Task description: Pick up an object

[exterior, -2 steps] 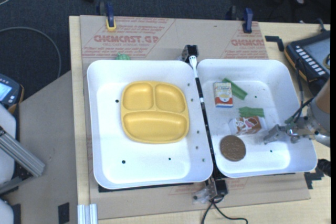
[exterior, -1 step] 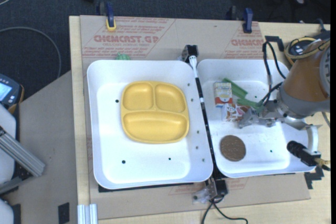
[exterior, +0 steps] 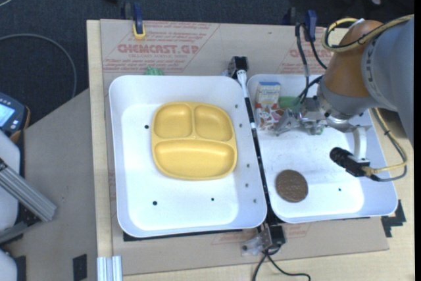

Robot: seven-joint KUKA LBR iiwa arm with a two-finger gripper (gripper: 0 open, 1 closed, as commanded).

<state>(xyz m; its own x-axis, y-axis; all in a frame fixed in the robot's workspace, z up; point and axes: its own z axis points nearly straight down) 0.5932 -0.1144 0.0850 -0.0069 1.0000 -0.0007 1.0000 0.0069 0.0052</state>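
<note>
In the right bin (exterior: 342, 207), a small white carton with red and blue print (exterior: 266, 101) lies at the far left corner. A small green thing (exterior: 287, 102) sits just to its right. A round brown disc (exterior: 291, 185) rests near the bin's front. My gripper (exterior: 283, 124) is low in the right bin, pointing left, just in front of the carton and the green thing and close to both. The disc lies well in front of the gripper, apart from it. I see nothing clearly held.
The left bin (exterior: 128, 161) holds a yellow plate with three compartments (exterior: 194, 140) in its middle. The grey arm with its orange band (exterior: 348, 69) covers the right bin's far right part. Cables (exterior: 385, 171) loop over the right rim.
</note>
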